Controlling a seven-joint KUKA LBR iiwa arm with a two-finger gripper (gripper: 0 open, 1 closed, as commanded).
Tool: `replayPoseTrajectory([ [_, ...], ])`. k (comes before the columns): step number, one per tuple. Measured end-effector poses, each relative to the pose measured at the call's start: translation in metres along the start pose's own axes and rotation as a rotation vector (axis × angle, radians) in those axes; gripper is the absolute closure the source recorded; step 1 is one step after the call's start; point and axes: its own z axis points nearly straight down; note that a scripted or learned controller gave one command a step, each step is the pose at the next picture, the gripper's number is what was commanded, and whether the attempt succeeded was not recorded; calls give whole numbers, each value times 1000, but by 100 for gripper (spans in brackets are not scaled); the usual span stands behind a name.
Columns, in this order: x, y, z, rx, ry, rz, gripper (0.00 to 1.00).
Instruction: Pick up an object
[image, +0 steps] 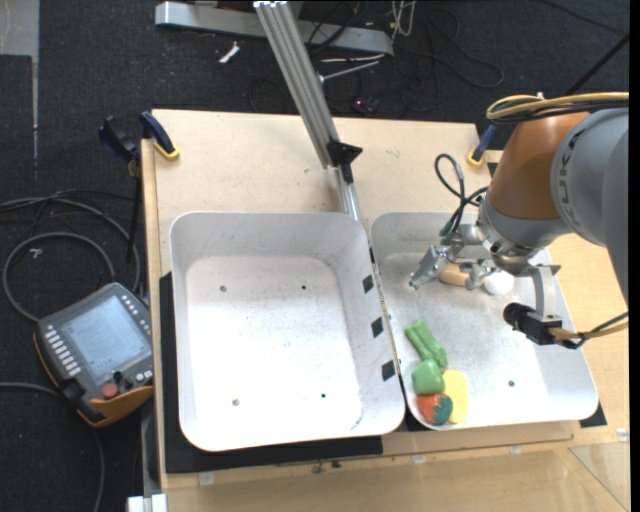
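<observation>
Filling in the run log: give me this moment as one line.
arm: over right bin | gripper: low in bin, far end | toys: near corner, apart from gripper | left bin: untouched

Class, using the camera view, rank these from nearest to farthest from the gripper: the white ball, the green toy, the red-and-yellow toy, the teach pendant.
From the gripper:
1. white ball, right beside it, right bin.
2. green toy, mid right bin.
3. red-and-yellow toy, right bin's front corner.
4. teach pendant, floor, far left.
</observation>
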Motion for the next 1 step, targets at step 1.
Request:
replayPoseTrajectory([
  [1, 0, 2, -13, -7, -1, 0, 100],
])
